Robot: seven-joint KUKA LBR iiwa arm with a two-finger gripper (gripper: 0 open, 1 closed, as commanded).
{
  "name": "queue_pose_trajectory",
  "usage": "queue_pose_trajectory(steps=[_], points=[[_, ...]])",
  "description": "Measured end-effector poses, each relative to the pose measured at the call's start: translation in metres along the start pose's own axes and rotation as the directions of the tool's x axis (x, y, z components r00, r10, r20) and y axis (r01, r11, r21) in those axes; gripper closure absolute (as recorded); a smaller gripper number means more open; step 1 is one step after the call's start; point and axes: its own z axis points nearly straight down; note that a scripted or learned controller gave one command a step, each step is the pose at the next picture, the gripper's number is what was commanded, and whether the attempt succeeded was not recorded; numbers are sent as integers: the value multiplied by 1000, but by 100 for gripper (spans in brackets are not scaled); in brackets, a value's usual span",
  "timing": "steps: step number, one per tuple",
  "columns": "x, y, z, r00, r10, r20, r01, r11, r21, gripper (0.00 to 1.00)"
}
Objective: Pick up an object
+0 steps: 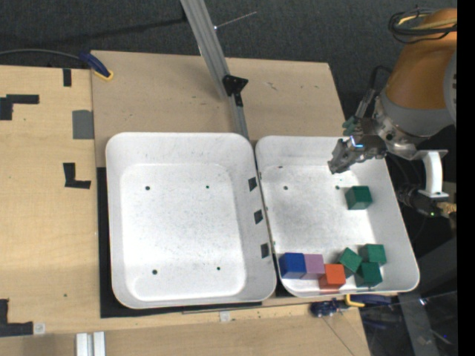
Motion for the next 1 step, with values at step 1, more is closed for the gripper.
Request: queue_pose_trajectory(steps=[1], points=[[54, 15, 10, 1000, 0, 0, 0, 1000, 2, 100]])
